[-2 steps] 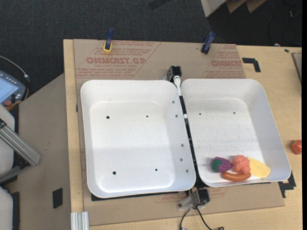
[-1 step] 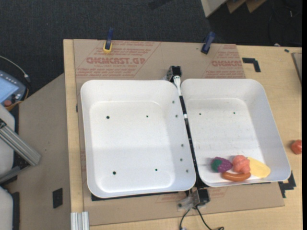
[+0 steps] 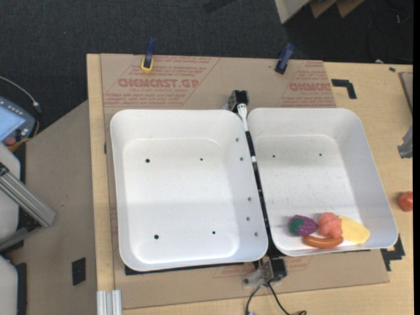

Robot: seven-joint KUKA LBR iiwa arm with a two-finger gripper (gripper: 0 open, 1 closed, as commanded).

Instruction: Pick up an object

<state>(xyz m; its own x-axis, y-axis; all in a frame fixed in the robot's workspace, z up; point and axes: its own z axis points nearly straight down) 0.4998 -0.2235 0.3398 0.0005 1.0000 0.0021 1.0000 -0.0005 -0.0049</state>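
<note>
Camera view: objs sit bunched at 5 o'clock of the right bin [image 3: 369,151]: purple toy [image 3: 302,225], pink-orange toy [image 3: 331,224], yellow piece [image 3: 356,231] and orange-red sausage shape [image 3: 322,241], all touching or just beside each other, hard against the bin's near rim. The rest of that bin's floor is open toward 12 and 9 o'clock. Left bin [image 3: 123,176] touches it along the middle seam. Both rest on a cardboard sheet [image 3: 197,77] with two blue clamps [image 3: 150,54] [image 3: 285,58] at 12. Cable fitting [image 3: 268,272] at 6. A grey part [image 3: 407,143] and an orange bit [image 3: 405,202] at the 3 o'clock edge, can't tell what
</note>
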